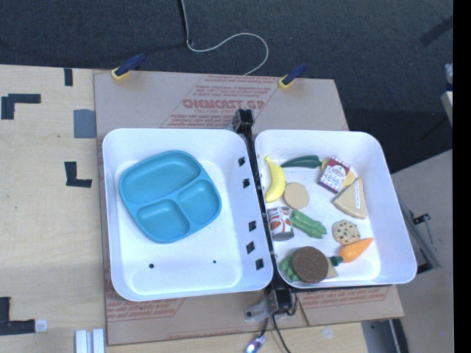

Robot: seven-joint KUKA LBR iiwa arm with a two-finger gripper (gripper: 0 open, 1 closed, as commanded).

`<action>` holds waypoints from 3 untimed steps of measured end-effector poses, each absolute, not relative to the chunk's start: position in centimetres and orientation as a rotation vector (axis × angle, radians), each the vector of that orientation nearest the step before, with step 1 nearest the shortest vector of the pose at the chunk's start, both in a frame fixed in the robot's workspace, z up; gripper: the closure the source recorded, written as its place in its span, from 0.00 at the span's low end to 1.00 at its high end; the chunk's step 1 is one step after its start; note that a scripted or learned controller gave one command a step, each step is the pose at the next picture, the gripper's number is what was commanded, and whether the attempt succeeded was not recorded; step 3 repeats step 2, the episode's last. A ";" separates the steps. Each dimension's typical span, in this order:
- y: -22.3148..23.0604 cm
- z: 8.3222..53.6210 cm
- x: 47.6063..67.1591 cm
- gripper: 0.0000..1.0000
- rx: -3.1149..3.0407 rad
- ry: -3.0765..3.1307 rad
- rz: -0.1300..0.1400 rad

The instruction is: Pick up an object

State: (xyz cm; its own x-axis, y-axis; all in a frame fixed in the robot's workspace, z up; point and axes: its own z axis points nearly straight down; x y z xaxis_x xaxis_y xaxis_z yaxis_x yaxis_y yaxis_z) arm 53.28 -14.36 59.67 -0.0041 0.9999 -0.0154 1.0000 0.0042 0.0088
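Burger (309, 264) at right bin's (383, 160) near edge, carrot (356, 249) beside, banana (274, 179) against the divider. Nothing lifted; whole pick left to do. Gripper state: cannot tell. Blue plate (170, 195) left of divider.

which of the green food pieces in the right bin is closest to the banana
The dark green pepper at the bin's far side; its end nearly meets the banana tip. The lighter green pod lies mid-bin beside the can, farther away.

Single fixed camera above the bench, angled down, both white bins (118, 219) framed whole, moderate distance
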 end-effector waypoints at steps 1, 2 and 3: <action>-14.3 60.7 53.3 1.00 2.204 2.213 -0.007; -14.3 61.7 53.4 1.00 2.202 2.213 -0.007; -14.3 61.7 53.4 1.00 2.202 2.213 -0.007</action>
